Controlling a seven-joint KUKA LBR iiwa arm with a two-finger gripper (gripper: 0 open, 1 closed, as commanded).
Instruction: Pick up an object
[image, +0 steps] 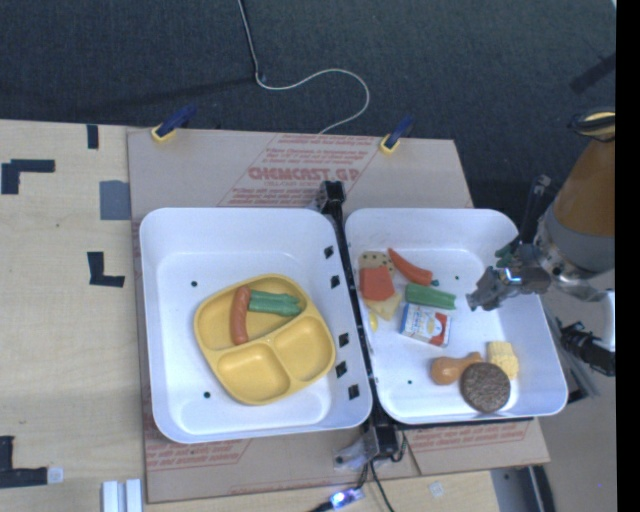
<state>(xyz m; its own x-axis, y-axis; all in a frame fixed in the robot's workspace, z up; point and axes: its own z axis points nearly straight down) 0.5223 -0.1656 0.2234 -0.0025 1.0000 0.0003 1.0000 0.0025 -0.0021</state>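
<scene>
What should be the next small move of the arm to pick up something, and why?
Probably move the end effector left and down toward the green piece or the small carton. It sits near the right bin's right wall with no item under it, and those two lie closest.
</scene>
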